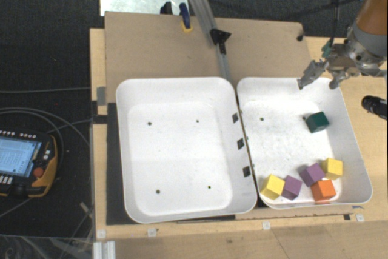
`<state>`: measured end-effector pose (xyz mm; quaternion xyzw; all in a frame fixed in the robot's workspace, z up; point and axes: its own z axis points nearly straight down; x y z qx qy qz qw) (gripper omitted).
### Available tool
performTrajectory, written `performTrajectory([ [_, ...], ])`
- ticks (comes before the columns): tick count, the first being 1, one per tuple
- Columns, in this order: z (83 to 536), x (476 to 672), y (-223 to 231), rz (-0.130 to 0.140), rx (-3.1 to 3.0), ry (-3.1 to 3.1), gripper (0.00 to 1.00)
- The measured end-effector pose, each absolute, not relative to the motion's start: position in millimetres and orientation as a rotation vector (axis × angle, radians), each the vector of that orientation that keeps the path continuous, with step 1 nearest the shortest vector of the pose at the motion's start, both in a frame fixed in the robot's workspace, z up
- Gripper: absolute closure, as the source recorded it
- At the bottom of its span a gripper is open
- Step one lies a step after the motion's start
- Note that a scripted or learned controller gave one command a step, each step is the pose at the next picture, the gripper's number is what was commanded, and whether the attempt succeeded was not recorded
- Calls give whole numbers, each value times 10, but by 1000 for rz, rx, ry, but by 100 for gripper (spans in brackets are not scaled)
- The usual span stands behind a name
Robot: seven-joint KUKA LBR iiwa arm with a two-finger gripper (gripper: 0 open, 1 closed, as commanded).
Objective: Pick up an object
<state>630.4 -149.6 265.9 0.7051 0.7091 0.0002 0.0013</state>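
Looking from the near edge of the worktop [182, 233], I use the right bin [285, 130] as my landmark. Along its near wall sit 5 small blocks in a loose cluster: a yellow block [273, 186] at the near-left, a purple block [292, 187] touching it, an orange block [324, 190] further right, a second purple block [313, 173] just behind it, and a second yellow block [333, 167] toward the right wall. Several of these touch, so fingers would have little room between them.

Further into the same bin, well apart from the cluster and near the right wall, lies a dark green block [316, 122], alone and turned slightly askew. I judge it the easiest target: nothing crowds it. It looks like a rigid, light cube with flat faces, probably smooth enough to slip if pinched on corners, so I would close on 2 opposite flat sides, aligned to its rotation.

To the left of my landmark, the left bin [176, 148] shows only its white floor with a few dark dots.

Beyond the far-right corner of the right bin, the end effector [321, 74] hangs above the rim with its 2 fingers spread apart and nothing between them. It sits just beyond the green block, so no grasp has begun; a short move toward the near side and a descent would be needed.
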Motion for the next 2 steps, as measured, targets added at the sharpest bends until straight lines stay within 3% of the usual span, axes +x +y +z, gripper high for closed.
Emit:
performTrajectory([
  [1,2327,5664,-2108,-7,2230,2215,0],
  [2,865,6572,-2120,0,2214,2228,0],
])
